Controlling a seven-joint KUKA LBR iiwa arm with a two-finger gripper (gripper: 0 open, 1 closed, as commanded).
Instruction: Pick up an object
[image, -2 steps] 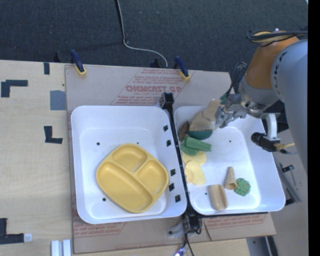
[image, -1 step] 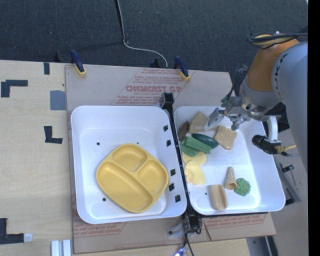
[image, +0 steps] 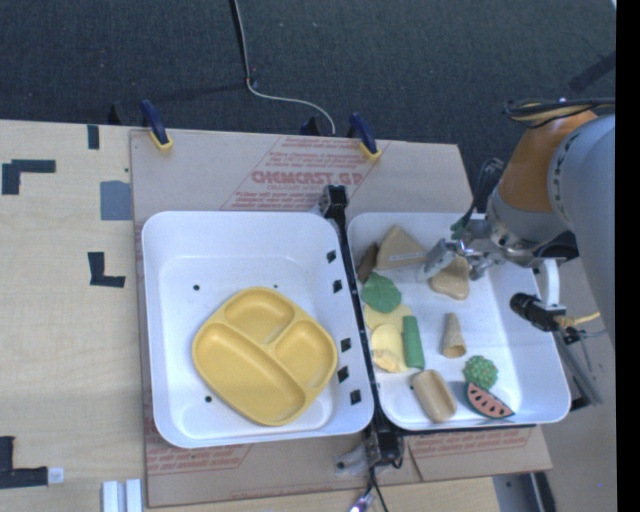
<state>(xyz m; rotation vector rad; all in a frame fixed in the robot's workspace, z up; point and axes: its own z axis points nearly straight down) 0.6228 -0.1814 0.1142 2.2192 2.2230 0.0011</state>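
Note:
The right bin (image: 548, 372) holds several toy foods: a tan wedge (image: 400, 245), a green round piece (image: 381, 294), a yellow piece (image: 386, 347), a green stick (image: 412, 341), a small cone (image: 453, 335), a tan cylinder (image: 433, 394), a broccoli (image: 480, 371) and a watermelon slice (image: 488, 402). My gripper (image: 455, 257) hangs low over the bin's upper right part, right above a tan lump (image: 451, 285) and just right of the wedge. Nothing can be seen held in it.
In the left bin (image: 160, 250) lies a yellow divided plate (image: 265, 355). The grey arm with its orange band (image: 535, 170) comes in over the right bin's far right corner. Blue clamps (image: 155, 127) pin the cardboard at the back.

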